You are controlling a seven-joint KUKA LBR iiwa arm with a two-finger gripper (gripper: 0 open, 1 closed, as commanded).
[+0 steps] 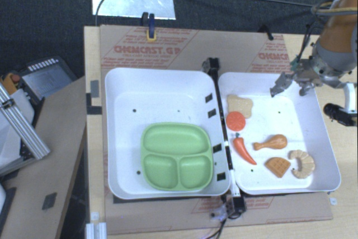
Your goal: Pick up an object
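My fingers [291,85] hang over the far right corner of the right bin [320,120], spread apart with nothing between them; one dark tip points down near the bin's back wall, the other sits a little to its right. My arm [338,31] is cut off by the frame's right side, so I see just the orange band and the grey wrist above the fingers. A dark fitting on the wrist juts out to the right, and I cannot make out what it is.

All the things to pick lie in this same bin, nearer the camera than my fingers. Left of the fingers and slightly nearer is a pale slice of bread [240,105], and just below it, touching or almost touching, a red tomato slice [235,121]. Farther toward the front, a red chili pepper [244,150] lies at a slant close to the divider between the bins. A toy drumstick [272,143] lies near the middle of the bin floor. Near the front right corner sit a brown waffle wedge [277,166] and a pale curled piece [302,163] right beside it; the curled one is too blurred for me to name.

The left bin [128,98], well away from my fingers, holds a green divided plate [177,155]. Both bins rest on the desk [184,47].
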